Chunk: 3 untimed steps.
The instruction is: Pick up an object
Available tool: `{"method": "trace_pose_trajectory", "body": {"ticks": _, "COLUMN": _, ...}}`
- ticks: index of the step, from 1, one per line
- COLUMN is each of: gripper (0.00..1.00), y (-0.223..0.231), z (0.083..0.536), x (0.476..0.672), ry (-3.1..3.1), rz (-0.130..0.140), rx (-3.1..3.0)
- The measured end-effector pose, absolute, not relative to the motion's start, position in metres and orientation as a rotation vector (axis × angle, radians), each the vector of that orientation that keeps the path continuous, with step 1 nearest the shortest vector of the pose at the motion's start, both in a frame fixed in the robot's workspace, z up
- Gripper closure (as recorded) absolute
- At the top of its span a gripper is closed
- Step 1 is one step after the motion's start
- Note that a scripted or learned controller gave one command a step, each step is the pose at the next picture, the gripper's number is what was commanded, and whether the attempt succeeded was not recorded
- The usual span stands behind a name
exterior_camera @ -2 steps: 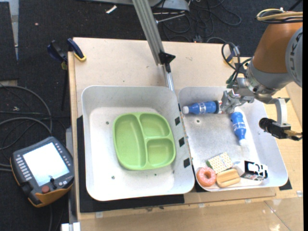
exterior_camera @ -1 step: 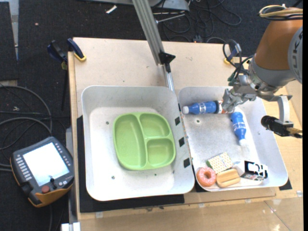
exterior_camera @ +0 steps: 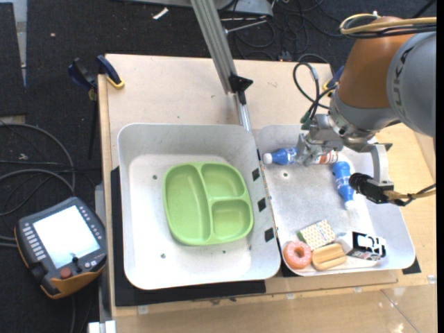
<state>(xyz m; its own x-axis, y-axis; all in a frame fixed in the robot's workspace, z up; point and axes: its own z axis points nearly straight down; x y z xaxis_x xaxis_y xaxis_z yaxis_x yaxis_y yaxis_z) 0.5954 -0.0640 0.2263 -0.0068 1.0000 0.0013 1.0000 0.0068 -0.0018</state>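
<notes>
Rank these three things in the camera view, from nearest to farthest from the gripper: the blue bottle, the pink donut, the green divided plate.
Measured from the gripper:
1. Blue bottle, just beside the gripper in the right bin.
2. Pink donut, at the near edge of the right bin.
3. Green divided plate, in the middle of the left bin.

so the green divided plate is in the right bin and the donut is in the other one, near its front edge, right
Not quite. The camera view shows the green divided plate lying in the left bin, not the right one. The donut is in the other bin, the right bin, near its front edge, as you said.
</notes>
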Motion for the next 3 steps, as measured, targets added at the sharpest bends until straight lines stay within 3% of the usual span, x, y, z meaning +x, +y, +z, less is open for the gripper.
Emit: {"method": "trace_pose_trajectory", "body": {"ticks": 3, "gripper": 1.00, "y": 0.095, "z": 0.219, "x": 0.582, "ry": -2.228, "rz": 0.001, "rx": -2.211}}
